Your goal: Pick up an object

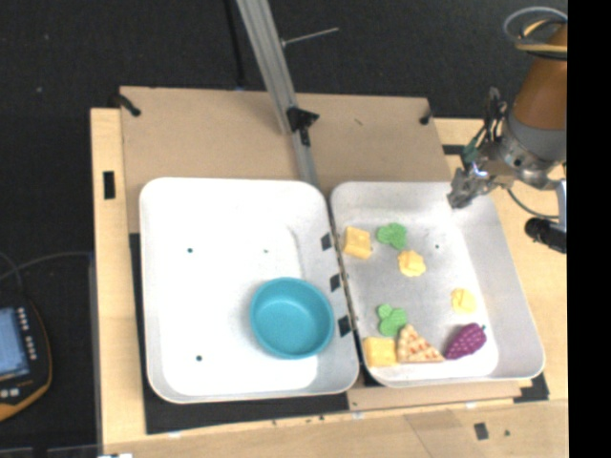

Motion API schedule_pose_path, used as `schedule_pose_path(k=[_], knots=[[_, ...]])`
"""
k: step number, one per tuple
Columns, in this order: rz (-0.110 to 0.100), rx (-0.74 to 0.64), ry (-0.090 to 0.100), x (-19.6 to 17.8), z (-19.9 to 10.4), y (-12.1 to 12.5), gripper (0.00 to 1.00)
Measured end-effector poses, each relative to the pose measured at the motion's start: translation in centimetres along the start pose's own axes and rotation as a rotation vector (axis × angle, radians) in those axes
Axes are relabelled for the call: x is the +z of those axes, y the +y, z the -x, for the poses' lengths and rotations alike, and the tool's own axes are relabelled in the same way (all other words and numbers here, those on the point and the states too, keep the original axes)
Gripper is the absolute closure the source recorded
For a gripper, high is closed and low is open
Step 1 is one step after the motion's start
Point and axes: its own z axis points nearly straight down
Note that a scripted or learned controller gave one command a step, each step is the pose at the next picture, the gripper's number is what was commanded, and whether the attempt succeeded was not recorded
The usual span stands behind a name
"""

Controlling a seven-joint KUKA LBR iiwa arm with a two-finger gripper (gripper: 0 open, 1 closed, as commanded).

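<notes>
Camera view shows no object taken so far: the nearest candidates, a green piece [390,235] and a yellow piece [411,263], lie below and left of the gripper [463,191], well apart from it, in the right bin [511,284]. The arm looks to be approaching (finger state cannot be told); next it must descend over one piece. The left bin [191,218] holds a blue bowl [291,317].
</notes>
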Motion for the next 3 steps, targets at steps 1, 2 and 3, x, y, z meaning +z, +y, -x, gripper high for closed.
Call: schedule_pose_path(k=[1, 2, 3], knots=[[0.001, -0.002, 0.0, -5.5, 0.2, 0.2, 1.0], [-0.006, -0.005, 0.003, -4.4, -5.0, 0.8, 1.0], [-0.006, -0.006, 0.004, -3.6, -11.0, 1.0, 1.0]])
